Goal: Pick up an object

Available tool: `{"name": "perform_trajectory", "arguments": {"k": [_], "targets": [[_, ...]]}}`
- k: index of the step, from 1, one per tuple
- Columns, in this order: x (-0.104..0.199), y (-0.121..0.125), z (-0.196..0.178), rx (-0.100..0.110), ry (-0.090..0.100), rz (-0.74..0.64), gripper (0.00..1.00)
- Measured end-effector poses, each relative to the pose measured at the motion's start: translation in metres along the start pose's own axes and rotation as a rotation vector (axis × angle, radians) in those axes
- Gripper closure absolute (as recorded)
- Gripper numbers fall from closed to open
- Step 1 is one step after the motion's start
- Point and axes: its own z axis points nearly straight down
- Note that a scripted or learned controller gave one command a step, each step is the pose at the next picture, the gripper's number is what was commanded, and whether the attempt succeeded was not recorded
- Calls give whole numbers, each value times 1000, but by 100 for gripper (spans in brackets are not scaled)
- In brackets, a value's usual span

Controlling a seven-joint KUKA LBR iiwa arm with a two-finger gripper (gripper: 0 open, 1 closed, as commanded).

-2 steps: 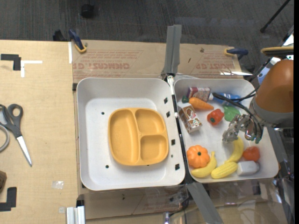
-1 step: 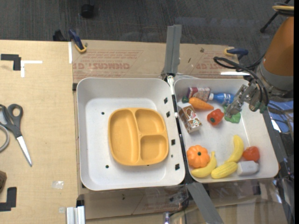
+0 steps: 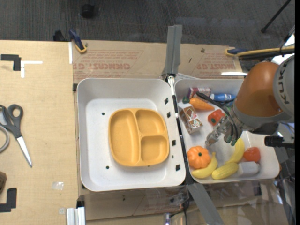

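Objects for picking all lie in the right-hand shallow white bin (image 3: 269, 175) on the desk: a small orange plastic pumpkin (image 3: 198, 157) near its front-left corner, two yellow plastic bananas (image 3: 216, 169) along the front edge, a third yellow banana-like piece (image 3: 238, 150) just behind them, a red round toy (image 3: 251, 154) toward the front-right corner, a small printed brown carton (image 3: 191, 118) by the left wall, an orange carrot-shaped toy (image 3: 202, 104), a red tomato-like piece (image 3: 215, 116) and a blue-and-white tube (image 3: 220, 97) near the back edge.

The grey arm's gripper (image 3: 218, 136) hangs low over the middle of this bin, between the carton and the bananas, just behind the pumpkin. Whether the jaws are spread or closed I cannot tell, since the metal parts blur together at this slant; nothing is visibly caught in them.

The left-hand shallow white bin (image 3: 89, 135) holds a yellow three-compartment plastic tray (image 3: 139, 136) at its centre, with nothing in its compartments.

As a judgement, the task is at its approach stage. Every object seems to rest on the bin floor, so no lift has been achieved. What remains is closing on one item and raising it clear.
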Motion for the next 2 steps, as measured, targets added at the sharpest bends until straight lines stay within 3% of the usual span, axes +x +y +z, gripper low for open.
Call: {"name": "perform_trajectory", "arguments": {"k": [1,2], "targets": [[-65,-23,-69,0,-2,-209,100],[-65,-22,-69,0,-2,-209,0]]}}
